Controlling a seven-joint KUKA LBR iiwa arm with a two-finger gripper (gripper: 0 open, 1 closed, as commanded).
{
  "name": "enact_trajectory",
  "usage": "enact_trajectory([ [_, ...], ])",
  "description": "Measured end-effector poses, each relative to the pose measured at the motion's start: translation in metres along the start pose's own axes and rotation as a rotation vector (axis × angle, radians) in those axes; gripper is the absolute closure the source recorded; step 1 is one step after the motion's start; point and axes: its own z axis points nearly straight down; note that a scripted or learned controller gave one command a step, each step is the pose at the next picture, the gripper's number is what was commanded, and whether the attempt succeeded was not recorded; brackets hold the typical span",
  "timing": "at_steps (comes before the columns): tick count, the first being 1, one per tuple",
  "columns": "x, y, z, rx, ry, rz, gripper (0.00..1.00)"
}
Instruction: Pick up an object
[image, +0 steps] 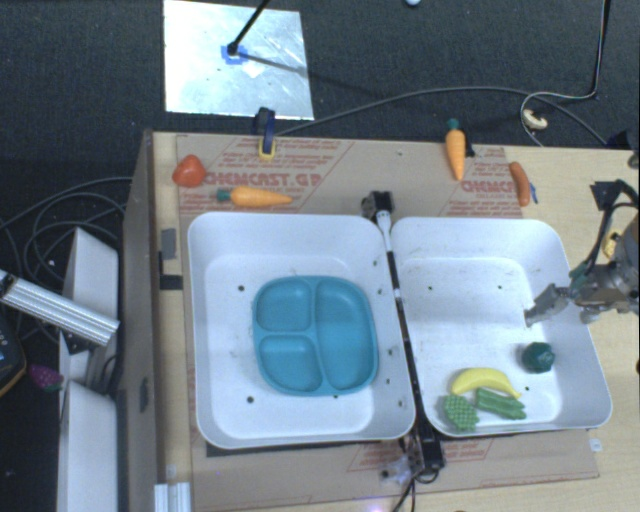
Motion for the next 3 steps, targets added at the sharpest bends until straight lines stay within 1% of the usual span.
enact_trajectory([
  [1, -0.025, 0.014, 0.103, 0.002, 0.001, 0.002, 0.0],
  [2, -0.025, 0.01, 0.154, 0.0, 0.0, 0.002, 0.0],
  [3, -0.026, 0.011, 0.143, -0.003, -0.001, 0.0, 1.0],
])
